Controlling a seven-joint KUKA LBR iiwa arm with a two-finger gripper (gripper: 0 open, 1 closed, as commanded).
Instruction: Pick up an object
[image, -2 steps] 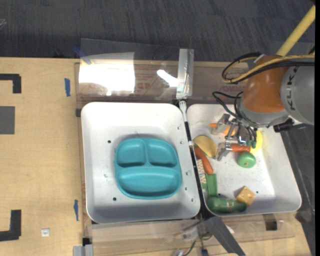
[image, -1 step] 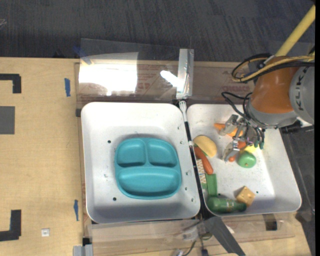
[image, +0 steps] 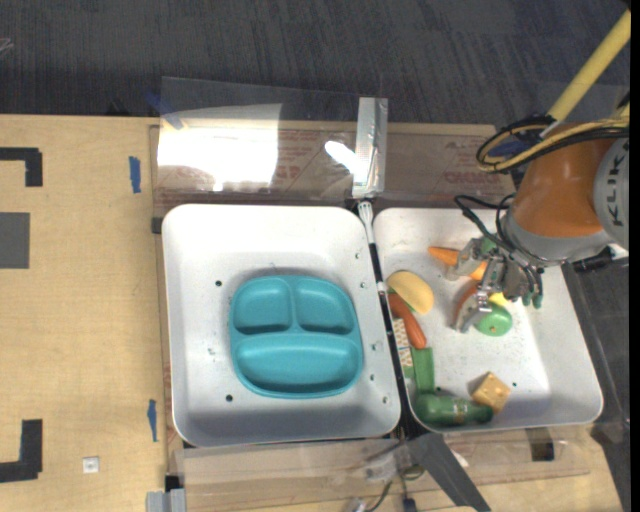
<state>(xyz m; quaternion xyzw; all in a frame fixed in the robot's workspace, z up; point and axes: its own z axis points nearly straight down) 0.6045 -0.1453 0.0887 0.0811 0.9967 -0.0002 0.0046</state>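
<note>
Grey arm angled down, claw (image: 487, 300) over green ball (image: 493, 321), right bin (image: 560, 390).

Black letters "KU" readable on the grey arm (image: 618, 190) at the right edge, just right of the orange band; remaining letters cut off by the frame. Faint reddish print visible on the cardboard strip (image: 430, 160) behind the bins, under the clear sheet (image: 260, 150); too blurred and washed out by glare to read. Small white tag (image: 91, 464) on the tabletop (image: 70, 330) near the lower left corner, with a dark mark inside; too small to make out. Black bracket-shaped marks (image: 28, 165) on the left side of the tabletop, plain shapes without letters or numbers.
</note>
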